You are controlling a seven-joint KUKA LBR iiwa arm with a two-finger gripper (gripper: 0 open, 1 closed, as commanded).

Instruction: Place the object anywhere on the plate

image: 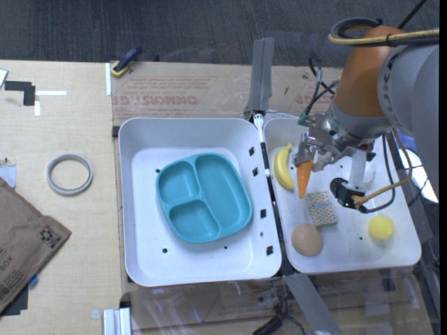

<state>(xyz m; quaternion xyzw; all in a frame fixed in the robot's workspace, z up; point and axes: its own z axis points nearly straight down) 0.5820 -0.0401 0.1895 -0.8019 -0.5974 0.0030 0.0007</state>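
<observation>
**Gripping the carrot above the right bin**

Hanging over the right white bin (401,253), the grey arm's two-finger gripper (308,160) has its fingers closed on the wide top of an orange plastic carrot (304,179). The carrot points down, with its tip just beside a yellow plastic banana (282,167), which lies near the left wall of this bin. Below the carrot lies a small speckled rectangular sponge (321,209), and next to it a round beige ball-like object (306,239). A small yellow round fruit (380,227) sits nearer the right side of the same bin. The teal plastic plate with three compartments (203,197) rests in the middle of the left white bin (140,250), well apart from the carrot. A ring of tape (70,174) lies on the wooden bench (56,131) to the left.
</observation>
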